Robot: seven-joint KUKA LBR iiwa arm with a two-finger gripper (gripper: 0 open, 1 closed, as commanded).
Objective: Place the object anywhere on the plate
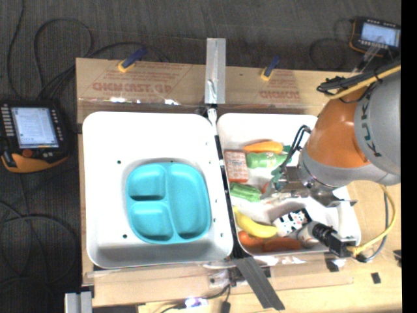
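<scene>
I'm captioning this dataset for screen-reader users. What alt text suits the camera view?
A grey and orange robot arm reaches from the right into the right bin, over a banana, green items and other toy food. In the left bin lies a turquoise divided plate with nothing on it.

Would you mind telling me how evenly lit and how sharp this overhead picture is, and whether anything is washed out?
Camera view: lighting is bright and fairly even; the left bin walls are nearly washed out, with soft shadow around the turquoise plate; the right bin sits partly shaded beneath the arm; small items there look slightly soft.
</scene>
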